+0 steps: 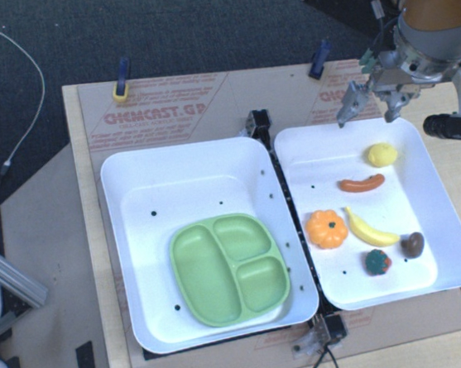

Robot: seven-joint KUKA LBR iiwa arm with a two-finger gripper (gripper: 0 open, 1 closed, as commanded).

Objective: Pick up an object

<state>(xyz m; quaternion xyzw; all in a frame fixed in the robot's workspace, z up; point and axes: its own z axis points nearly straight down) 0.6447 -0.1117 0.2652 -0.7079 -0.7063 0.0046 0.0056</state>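
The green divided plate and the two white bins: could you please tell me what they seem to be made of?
The green divided plate looks like moulded plastic with a matte finish: uniform pale colour, rounded compartment walls, soft highlights. The left bin and right bin look like thin formed plastic, smooth and slightly glossy, with rounded corners and rolled rims. The look alone cannot confirm it.

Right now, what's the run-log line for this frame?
phase: approach | gripper: open, above right bin's far edge | held: nothing | nearest: lemon | green tray: left bin
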